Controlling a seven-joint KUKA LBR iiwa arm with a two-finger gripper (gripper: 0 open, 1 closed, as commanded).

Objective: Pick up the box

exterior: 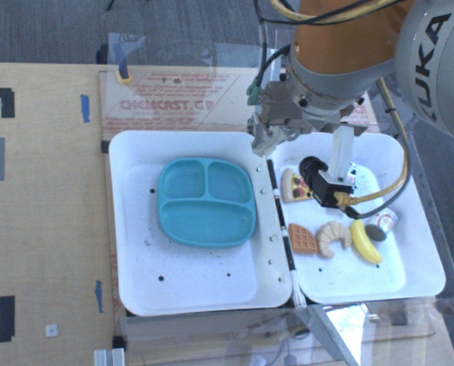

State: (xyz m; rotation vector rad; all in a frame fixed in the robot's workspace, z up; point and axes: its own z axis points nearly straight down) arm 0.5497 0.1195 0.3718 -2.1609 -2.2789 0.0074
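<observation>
On the desk (pixel 43 204), nearest in the right bin (pixel 364 279), a waffle (pixel 301 240), croissant (pixel 334 237) and banana (pixel 365 242) lie loose and close together, seemingly tipped in as pick targets; just behind the banana sits a small round thing (pixel 381 223); a pizza slice (pixel 294 185) lies beside the divider; the left bin (pixel 211 274) bears a plate (pixel 207 202), flat; none of these reads as the box, which may lie hidden under the arm (pixel 349 29); farthest, the jaws hang over the divider's far end; their opening I cannot tell; nothing shows between them.
</observation>
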